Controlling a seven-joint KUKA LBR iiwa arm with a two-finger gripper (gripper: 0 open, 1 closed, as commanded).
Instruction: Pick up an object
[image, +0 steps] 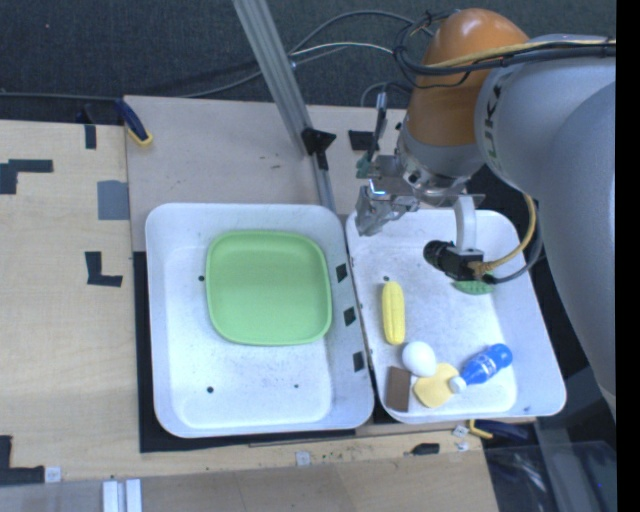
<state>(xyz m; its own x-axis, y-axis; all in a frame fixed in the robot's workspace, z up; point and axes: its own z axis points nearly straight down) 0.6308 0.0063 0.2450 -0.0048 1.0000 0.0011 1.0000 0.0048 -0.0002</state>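
Scanning left to right: green plate (268, 287) occupies left bin (170, 330); right bin (520, 330) holds corn cob (393, 312), white egg (418, 357) and blue bottle (484, 364). Gripper (372, 212) hovers at its upper-left corner; jaw state indeterminable. Recommend centring above corn before descending

I'm working in a robotics lab: my tool (375, 215) hangs over two white bins (165, 300) on a plywood counter (60, 300) patched with black tape marks (97, 268), with loose cables (340, 35) and a metal strut (285, 85) behind the tool.
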